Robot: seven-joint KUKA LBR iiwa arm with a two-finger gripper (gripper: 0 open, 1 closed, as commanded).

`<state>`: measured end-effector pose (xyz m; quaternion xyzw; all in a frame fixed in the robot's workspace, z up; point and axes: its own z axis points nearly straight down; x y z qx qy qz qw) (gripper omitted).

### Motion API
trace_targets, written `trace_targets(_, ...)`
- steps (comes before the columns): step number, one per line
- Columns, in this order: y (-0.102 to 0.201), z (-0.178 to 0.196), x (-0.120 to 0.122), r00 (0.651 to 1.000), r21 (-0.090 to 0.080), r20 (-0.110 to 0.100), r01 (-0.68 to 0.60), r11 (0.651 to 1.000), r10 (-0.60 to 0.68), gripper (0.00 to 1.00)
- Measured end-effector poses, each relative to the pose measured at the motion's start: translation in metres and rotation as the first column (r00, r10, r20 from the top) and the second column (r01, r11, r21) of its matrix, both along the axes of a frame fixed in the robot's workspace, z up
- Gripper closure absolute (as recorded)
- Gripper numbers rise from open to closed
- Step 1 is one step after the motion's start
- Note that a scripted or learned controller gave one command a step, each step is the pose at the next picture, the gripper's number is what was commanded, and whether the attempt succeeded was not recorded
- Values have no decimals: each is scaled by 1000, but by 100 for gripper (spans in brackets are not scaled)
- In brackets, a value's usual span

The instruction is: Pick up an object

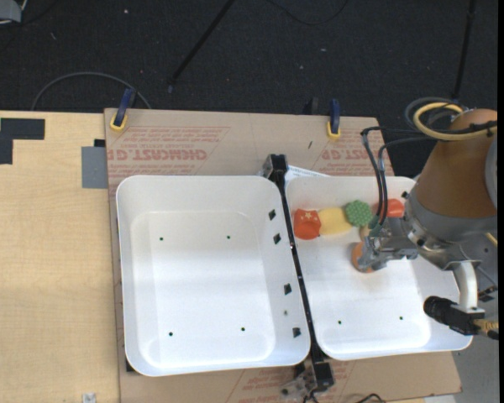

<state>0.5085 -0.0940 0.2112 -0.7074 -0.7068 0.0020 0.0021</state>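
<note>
Because the small objects crowd together just beside the fingers, a grab could nudge the red block, yellow piece or green lump aside; an orange-brown object sits at the tips, grip state unreadable, while the grey arm reaches down into the right white bin

two clamps, yellow-handled and blue-handled, pin printed cardboard to the wooden bench.

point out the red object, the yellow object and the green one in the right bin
red object (307, 222), camera view, its top face
yellow object (334, 220), camera view, its middle
green object (359, 212), camera view, its bumpy top
</note>
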Motion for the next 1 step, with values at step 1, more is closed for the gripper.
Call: trace_targets(1,0,0,0,1000,0,0,0,1000,0,0)
